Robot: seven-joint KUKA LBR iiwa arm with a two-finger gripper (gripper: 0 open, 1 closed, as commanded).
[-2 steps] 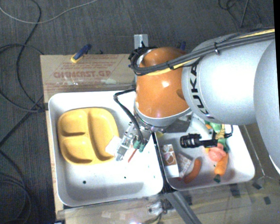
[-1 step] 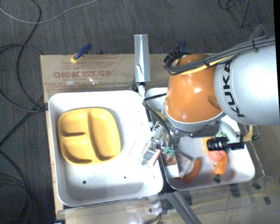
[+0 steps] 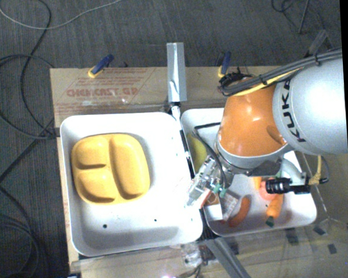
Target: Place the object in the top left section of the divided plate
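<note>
Robot lab, clamped bench, floor cables

The brown bench bore two white bins side by side, the left bin and the right bin, with blue clamps at its far edge.

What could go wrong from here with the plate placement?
1. The gripper sits over the wall between the two bins, so it may clip that wall when it crosses.
2. Nothing is visibly held between its parts; the orange items lie in the right bin, so the grasp may fail.
3. The yellow divided plate has low dividers, so a drop could land in the wrong section.
</note>
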